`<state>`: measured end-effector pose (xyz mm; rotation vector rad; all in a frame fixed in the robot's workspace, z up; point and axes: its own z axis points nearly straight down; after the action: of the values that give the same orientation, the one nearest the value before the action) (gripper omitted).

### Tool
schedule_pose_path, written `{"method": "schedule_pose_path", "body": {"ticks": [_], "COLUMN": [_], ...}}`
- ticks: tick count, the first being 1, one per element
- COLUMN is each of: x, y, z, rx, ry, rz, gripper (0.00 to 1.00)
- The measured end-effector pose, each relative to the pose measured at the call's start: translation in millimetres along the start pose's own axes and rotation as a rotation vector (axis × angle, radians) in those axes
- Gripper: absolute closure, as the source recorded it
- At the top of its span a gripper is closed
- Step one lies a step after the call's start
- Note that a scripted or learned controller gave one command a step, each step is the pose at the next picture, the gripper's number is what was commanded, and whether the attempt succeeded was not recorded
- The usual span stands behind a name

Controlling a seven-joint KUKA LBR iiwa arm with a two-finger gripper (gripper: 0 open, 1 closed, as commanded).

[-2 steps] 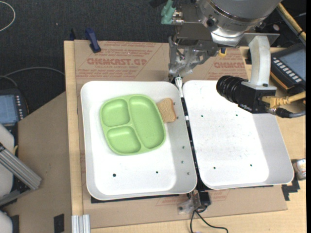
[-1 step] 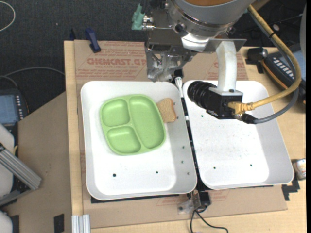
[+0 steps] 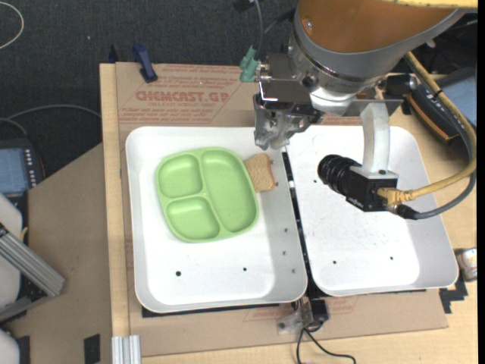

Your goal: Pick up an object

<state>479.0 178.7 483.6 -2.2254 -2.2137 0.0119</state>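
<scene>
Above left bin's [image 3: 144, 226] rim, hand [image 3: 269, 136] hangs.

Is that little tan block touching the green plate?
Touching. The camera view shows the tan block pressed against the upper right rim of the green plate, no white bin floor visible between them.

In the left bin [image 3: 144, 226] lies a divided plate [image 3: 206, 194], with a cracker-like piece [image 3: 261, 172] touching its right edge. The gripper [image 3: 273, 133] hangs just behind that piece, near the seam with the right bin [image 3: 379, 256].
</scene>
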Motion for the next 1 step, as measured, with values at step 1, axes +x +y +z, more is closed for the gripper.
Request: {"method": "schedule_pose_path", "body": {"ticks": [1], "x": [3.2], "y": [0.1], "z": [-7.7], "rx": [-0.009], "ry": [0.005], "rz": [-0.005], "gripper": [1.0]}}
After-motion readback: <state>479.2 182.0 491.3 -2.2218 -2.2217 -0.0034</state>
